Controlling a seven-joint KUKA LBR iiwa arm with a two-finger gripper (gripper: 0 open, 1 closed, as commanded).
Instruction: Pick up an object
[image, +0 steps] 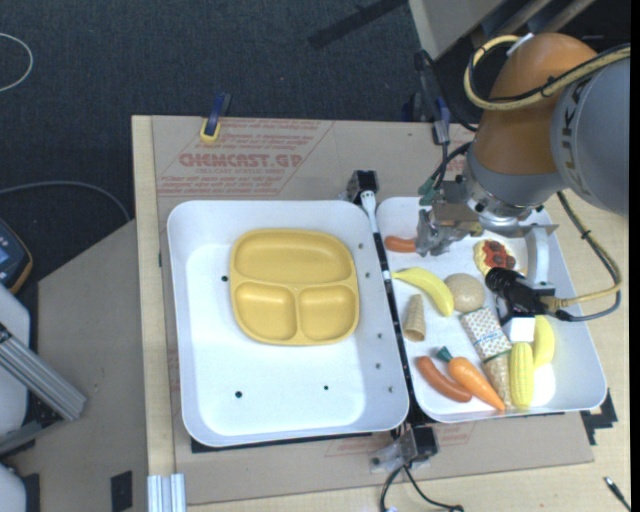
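Note:
My gripper (432, 238) hangs low over the far left corner of the right bin (590, 385). Just to its left lies a small orange-red sausage piece (400, 243), close to the fingers but not between them. In front of the gripper sit a yellow banana (425, 287) and a beige round piece (465, 292). Further forward are a cone (414, 318), a checkered packet (485, 333), a red sausage (437, 378), a carrot (475, 382) and a corn cob (521, 375). A red and yellow piece (495, 255) lies to the gripper's right.
The left bin (200, 330) holds a yellow divided tray (295, 285). The ridge where the two bins meet (385, 290) runs just left of the gripper. A blue and yellow clamp (212, 120) sits at the bench's far edge.

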